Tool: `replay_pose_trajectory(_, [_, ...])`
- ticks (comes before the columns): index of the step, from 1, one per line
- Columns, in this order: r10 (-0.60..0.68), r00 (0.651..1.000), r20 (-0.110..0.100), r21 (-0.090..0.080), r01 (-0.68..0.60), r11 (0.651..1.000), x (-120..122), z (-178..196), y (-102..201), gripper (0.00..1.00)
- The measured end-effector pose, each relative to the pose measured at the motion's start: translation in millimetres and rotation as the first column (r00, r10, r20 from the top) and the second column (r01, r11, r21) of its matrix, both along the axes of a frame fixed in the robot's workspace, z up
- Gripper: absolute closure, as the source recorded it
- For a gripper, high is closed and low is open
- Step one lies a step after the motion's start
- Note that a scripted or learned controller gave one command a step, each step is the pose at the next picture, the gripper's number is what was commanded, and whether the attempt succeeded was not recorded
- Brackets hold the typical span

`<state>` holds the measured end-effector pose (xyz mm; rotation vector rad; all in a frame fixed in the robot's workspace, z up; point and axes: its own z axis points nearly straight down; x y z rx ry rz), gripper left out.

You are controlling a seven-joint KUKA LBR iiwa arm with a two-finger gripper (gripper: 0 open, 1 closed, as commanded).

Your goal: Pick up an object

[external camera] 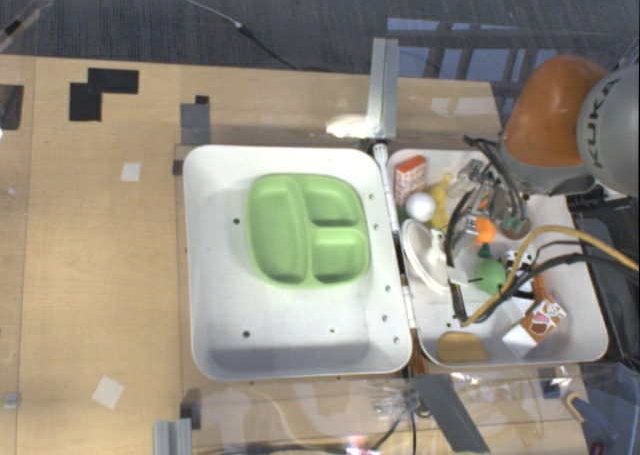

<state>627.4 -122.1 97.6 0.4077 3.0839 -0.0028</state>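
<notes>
1. The grey arm [590, 133] with its orange band [545, 108] reaches in from the right and hangs over the right-hand bin [585, 338]; black and tan cables trail from the wrist across that bin.
2. The gripper [478, 211] points down into the bin's upper middle. Wiring and wrist hardware hide its tips, so I cannot tell whether it is open, closed or gripping anything.
3. A small orange piece [485, 231] sits just below the gripper, very close to it; whether they touch cannot be made out.
4. A green toy [490, 273] lies a little further below the gripper, partly under a cable.
5. To the gripper's left sit a white ball [420, 206] and a small red-and-white carton [409, 179], with a yellow item [443, 186] between ball and gripper.
6. Below and left of the gripper lies a white bowl [425, 255], near the wall between the bins.
7. Well below the gripper, a brown oval piece [462, 346] rests at the near edge, and a brown-and-white carton [545, 320] lies below and to the right.
8. Far to the gripper's left, the left-hand bin [230, 343] holds a green divided tray [305, 228].
</notes>
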Motion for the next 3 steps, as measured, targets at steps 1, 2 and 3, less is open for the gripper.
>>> replay_pose_trajectory(1, [-0.144,0.990,-0.006,-0.010,0.144,0.990,19,0,2,0.00])
replay_pose_trajectory(2, [-0.138,0.990,0.005,-0.005,0.138,0.990,22,14,5,1.00])
replay_pose_trajectory(3, [-0.063,0.998,-0.008,0.001,0.063,0.998,9,170,-34,1.00])
